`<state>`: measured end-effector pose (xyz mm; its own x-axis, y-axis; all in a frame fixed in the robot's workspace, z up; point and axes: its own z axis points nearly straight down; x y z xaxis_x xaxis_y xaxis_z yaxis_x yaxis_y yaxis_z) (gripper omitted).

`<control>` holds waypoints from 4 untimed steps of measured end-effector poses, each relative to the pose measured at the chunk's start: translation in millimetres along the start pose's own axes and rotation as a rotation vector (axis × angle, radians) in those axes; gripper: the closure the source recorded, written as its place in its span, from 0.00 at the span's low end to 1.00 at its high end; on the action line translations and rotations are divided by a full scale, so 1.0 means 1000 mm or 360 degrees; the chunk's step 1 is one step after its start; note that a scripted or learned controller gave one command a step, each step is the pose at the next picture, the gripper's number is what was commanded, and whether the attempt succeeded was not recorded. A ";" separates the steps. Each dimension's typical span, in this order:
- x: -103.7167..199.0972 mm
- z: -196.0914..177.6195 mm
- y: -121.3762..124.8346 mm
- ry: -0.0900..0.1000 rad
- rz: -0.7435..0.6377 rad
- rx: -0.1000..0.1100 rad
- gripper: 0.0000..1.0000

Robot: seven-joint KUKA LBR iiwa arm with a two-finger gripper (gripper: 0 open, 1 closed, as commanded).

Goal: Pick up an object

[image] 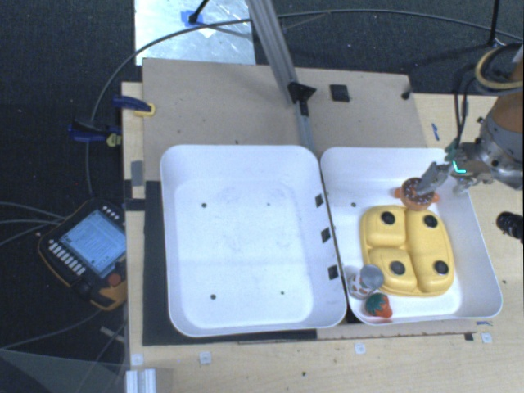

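Observation:
The right bin holds a large yellow moulded block with dark holes. At its near left corner lie a small grey and white object and a red and green one. A small orange-brown object rests by the block's far edge. My gripper reaches in from the right and hangs right over that orange-brown object, its tip touching or nearly touching it.
The left bin sits beside the right one, with black clips along the shared rim. A grey pole slants over the bench's far side. A handheld pendant lies left of the bench.

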<state>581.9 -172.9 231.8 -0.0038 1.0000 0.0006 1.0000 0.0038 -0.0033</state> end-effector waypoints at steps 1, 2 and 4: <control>0.000 -0.002 0.001 -0.0001 -0.0001 -0.0008 0.00; 0.005 0.058 0.004 -0.0001 0.0001 -0.0003 0.00; 0.002 0.104 0.011 -0.0003 -0.0002 -0.0028 0.00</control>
<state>592.3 -170.9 128.1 -0.0051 1.0000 -0.0010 0.9999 0.0051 0.0142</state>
